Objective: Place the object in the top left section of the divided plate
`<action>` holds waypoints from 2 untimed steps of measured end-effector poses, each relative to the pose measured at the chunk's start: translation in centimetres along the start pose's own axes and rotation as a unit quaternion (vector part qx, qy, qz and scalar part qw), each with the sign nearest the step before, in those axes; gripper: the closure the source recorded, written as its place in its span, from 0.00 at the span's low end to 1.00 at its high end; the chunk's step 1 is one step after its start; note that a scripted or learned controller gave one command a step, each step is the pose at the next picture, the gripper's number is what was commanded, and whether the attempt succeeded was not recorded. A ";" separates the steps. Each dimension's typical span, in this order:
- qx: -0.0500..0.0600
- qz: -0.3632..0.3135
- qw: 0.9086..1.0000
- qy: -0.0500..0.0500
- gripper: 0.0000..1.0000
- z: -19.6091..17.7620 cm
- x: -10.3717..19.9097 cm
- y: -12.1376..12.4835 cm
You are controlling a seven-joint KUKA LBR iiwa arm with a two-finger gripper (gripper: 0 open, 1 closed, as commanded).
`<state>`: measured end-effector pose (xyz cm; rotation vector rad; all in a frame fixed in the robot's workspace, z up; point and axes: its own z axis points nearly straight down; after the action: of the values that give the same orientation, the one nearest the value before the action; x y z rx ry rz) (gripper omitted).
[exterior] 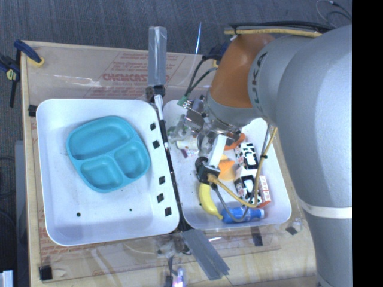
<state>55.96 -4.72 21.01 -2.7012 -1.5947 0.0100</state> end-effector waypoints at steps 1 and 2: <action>0.001 0.190 0.982 0.000 1.00 -1.2 0.5 -4.4; 0.002 0.370 0.929 0.000 1.00 -1.3 -7.0 -5.1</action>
<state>48.14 -8.35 22.35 -3.0986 -0.4819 0.0157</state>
